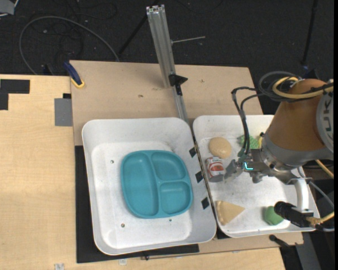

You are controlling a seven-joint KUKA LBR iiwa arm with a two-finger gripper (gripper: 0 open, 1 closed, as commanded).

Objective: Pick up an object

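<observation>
Both bins (96,151) smooth white plastic, slight sheen. Divided tray (156,183) teal plastic, smooth, matt. Bench top (214,89) bare brown board, matt; lighter wood-grain panel (28,167) at left. Upright post (160,44) brushed aluminium. Arm band (296,117) glossy orange. Small can (215,167) metallic, shiny.

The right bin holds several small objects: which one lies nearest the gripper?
The small red-and-white can, just left of the gripper; the others lie farther off.

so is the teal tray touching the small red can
Apart. The camera view shows the teal tray in the left bin and the red can in the right bin, rims between them.
</observation>
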